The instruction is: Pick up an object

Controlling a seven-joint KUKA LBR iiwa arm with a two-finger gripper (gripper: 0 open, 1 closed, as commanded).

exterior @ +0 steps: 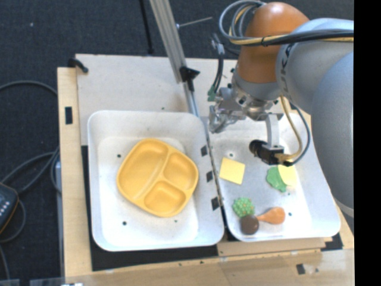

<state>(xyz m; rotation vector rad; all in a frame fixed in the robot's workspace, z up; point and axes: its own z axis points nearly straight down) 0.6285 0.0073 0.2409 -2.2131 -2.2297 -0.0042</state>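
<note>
My gripper point(218, 123) hangs over the far left corner of the right bin point(309, 219), close to the divider between the bins. Nothing shows between its fingers. In the right bin lie a flat yellow cheese-like square point(232, 171), a green leafy piece with a pale yellow block point(281, 177), a small green broccoli piece point(243, 207), and an orange drumstick with a brown end point(262, 219). All of these sit nearer the camera than the gripper, apart from it.
The left bin point(107, 231) holds a yellow divided tray point(158, 176) with three compartments. A slanted metal rail point(172, 46) rises behind the bins. The bulky grey and orange arm point(286, 46) covers the right bin's far right side.
</note>
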